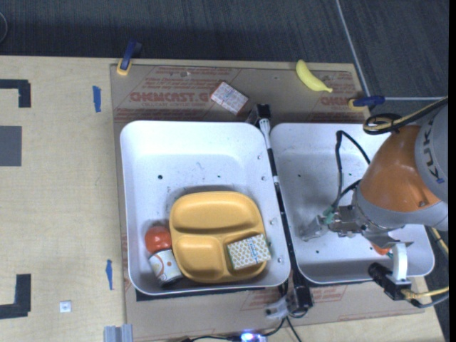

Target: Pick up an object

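Arm (402,184) over right bin (313,258) | gripper (313,228) state: cannot tell | yellow tray (214,226) in left bin (142,191)

Dark grey carpet floor (214,13) beyond light wooden bench (50,191); cardboard sheet (178,91) on bench.

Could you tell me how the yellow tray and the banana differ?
The yellow tray is broad, with compartments; the banana is slim and curved. The tray lies inside the left bin, while the banana rests outside both bins on the cardboard behind them. A patterned packet sits on the tray; the banana carries nothing. Both are yellow.
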`<state>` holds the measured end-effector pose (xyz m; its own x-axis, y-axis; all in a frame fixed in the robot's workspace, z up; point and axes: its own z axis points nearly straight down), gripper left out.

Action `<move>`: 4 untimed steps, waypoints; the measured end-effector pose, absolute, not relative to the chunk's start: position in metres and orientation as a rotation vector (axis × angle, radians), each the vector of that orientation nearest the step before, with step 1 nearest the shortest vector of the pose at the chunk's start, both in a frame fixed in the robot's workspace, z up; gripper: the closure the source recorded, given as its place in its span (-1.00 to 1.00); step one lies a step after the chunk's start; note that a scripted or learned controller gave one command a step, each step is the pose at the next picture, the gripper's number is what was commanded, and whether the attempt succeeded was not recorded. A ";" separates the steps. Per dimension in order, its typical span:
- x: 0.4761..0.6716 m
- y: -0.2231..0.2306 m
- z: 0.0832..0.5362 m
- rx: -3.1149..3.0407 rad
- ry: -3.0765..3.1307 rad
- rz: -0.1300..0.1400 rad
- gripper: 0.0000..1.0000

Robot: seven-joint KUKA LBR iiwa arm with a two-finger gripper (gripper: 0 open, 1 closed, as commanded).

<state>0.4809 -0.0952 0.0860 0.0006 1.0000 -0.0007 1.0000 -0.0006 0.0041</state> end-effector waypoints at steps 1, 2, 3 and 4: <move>0.481 -0.095 0.086 2.220 2.217 0.004 -1.00; 0.481 -0.095 0.086 2.219 2.219 0.005 -1.00; 0.480 -0.167 0.086 2.220 2.216 0.001 -1.00; 0.481 -0.137 0.086 2.219 2.221 0.003 -1.00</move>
